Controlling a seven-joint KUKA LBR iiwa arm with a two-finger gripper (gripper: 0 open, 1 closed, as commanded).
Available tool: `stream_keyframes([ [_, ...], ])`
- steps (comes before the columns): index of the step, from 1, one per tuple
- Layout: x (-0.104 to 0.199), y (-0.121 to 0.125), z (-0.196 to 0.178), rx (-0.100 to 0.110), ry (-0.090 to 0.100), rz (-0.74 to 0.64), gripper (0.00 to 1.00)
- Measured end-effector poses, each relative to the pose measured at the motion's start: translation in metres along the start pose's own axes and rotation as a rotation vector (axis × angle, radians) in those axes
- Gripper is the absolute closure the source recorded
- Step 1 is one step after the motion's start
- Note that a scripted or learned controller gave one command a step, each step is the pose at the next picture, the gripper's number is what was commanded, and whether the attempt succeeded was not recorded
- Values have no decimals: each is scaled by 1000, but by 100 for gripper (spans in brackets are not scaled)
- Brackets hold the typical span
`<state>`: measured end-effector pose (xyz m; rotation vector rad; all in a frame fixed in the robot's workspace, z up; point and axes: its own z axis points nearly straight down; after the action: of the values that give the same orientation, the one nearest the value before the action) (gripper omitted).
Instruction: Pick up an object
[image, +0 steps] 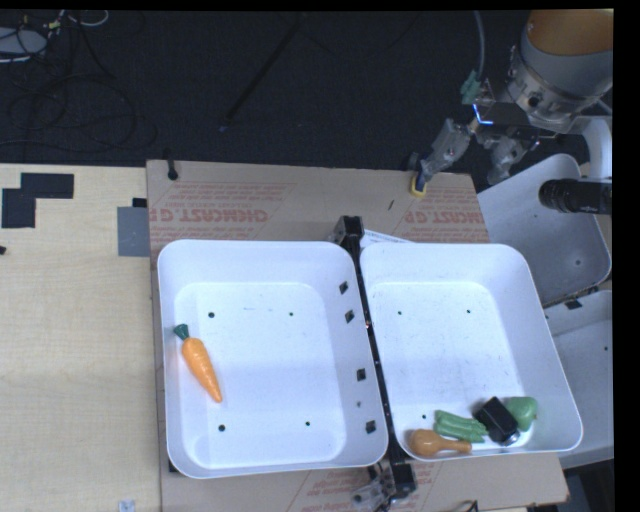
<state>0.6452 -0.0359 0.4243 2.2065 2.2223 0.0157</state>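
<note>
Tabletop (60, 300): pale wood beside cardboard, dark floor with cables behind.
Jaws (432, 168): raised beyond the right bin's far rim, over cardboard, carrying nothing; their spread I cannot tell.
Right bin (540, 300): green, black and tan pieces crowd its near corner, likely awkward against the wall.
Left bin (165, 290): the carrot (201, 365) lies alone near its left wall, the easier pick.
</note>
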Motion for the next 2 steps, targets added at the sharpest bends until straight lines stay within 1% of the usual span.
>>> stream_keyframes([
  [1,-3,-1,0,18,-2,2,100],
  [2,51,-2,30,20,1,3,100],
])
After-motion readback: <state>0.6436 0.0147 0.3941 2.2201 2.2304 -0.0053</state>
